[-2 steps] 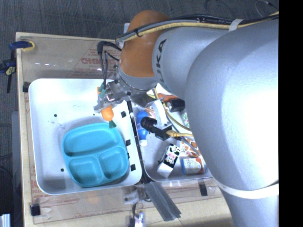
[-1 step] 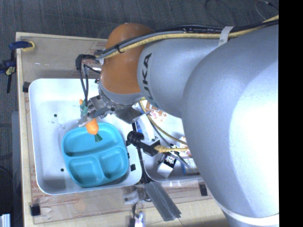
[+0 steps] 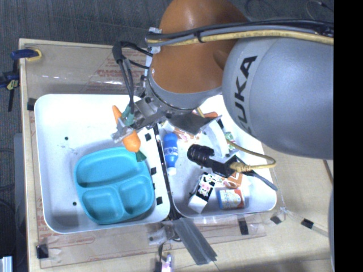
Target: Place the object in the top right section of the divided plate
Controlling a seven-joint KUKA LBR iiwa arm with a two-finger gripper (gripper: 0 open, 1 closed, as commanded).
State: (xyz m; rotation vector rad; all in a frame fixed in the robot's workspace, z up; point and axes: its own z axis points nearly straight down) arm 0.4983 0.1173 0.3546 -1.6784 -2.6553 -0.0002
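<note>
The grey KUKA arm with the orange band (image 3: 187, 44) comes in from the right and hangs over the wall shared by the two shallow white plastic bins. Its two-finger gripper (image 3: 126, 129) sits above the left white bin (image 3: 51, 152), close to that bin's right wall and about halfway along it. The fingers are clamped on a long orange carrot-shaped toy (image 3: 132, 143). A pointed orange end sticks out on the gripper's upper left and a rounder orange end on its lower right, with a little green showing between them.

The rounder end of the toy lies over the upper right corner of the turquoise-blue divided plastic plate (image 3: 113, 188), at its rim. Whether the toy touches the plate cannot be told. The plate rests flat in the lower right part of the left bin, its right edge just beside the bin's right wall. It has one wide section along its upper side and two smaller sections below.

In the right white bin (image 3: 261, 200), a blue-and-white bottle (image 3: 169, 152) lies against the left wall. A black-and-white patterned box (image 3: 203, 188) and a small white-and-red carton (image 3: 229, 198) lie near the lower edge.
</note>
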